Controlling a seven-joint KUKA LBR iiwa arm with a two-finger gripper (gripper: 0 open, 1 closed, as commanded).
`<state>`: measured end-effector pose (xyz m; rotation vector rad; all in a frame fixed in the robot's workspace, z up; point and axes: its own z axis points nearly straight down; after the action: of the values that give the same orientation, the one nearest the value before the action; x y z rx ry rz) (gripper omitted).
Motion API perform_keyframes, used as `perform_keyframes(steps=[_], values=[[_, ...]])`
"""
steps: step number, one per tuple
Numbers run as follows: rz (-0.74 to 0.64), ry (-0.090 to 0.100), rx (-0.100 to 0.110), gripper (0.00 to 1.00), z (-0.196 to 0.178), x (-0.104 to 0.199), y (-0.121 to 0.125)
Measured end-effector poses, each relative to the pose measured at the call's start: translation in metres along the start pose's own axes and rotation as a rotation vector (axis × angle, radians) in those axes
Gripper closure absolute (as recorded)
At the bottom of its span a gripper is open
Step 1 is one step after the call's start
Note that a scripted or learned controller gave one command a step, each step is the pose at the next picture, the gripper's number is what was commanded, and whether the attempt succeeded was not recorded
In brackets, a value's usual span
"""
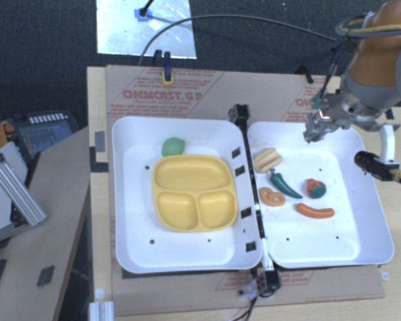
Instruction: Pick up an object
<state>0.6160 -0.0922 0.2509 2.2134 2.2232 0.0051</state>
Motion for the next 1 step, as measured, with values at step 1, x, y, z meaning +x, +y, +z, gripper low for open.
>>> perform_keyframes(steps=[1], values=[[-0.005, 0.002, 0.003, 1.0, -0.0011, 0.0618, 0.0057]])
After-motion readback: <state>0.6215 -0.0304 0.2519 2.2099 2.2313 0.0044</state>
